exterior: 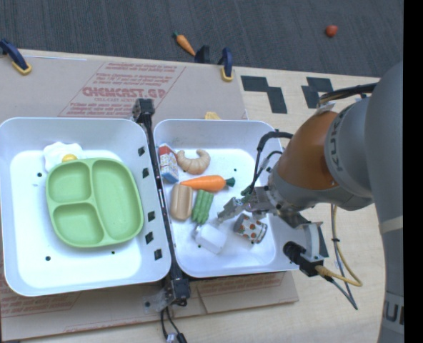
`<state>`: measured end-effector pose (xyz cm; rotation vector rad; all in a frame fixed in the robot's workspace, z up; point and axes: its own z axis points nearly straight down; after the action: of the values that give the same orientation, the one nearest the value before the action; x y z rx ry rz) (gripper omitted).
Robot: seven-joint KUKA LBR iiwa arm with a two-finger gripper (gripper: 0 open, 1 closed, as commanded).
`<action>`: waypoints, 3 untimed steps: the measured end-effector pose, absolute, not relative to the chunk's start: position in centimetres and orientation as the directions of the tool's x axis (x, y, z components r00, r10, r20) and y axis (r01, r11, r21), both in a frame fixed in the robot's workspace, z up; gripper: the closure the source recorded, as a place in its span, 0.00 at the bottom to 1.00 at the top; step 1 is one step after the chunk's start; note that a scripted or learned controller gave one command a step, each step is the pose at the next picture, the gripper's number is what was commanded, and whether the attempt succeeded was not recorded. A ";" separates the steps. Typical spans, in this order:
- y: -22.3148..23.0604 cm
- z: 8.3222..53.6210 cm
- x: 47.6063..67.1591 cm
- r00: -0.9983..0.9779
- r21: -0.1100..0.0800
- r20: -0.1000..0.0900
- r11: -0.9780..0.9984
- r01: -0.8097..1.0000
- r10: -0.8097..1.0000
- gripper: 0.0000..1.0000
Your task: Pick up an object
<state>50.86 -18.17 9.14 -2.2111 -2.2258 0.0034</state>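
Observation:
My gripper [241,209] hangs low over the right bin [222,263], towards its right side. Just under it lies a spotted pizza-slice toy [251,229], and nothing is visibly held. To the gripper's left are an orange carrot [207,184], a green pickle [202,207], a tan bun [181,202] and a white block [212,239]. Further back in the bin lie a croissant [193,161] and a small carton [168,163]. The grey arm with its orange band [308,159] covers the bin's right wall.
The left bin [18,263] holds a green divided plate [93,200] and a fried-egg toy [63,153] at its back left. A black divider [154,184] runs between the bins. Clamps [226,64] hold the cardboard at the back. Cables [340,266] trail from the wrist.

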 end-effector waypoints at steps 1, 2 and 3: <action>-18.2 10.2 51.0 -0.013 -0.004 -0.001 0.013 1.000 1.000 1.00; -21.2 18.1 48.3 -0.004 0.000 0.000 0.004 1.000 1.000 1.00; -21.1 23.6 54.0 -0.006 0.000 -0.001 0.006 1.000 1.000 1.00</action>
<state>54.04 -21.10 23.64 -2.2159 -2.2282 0.0003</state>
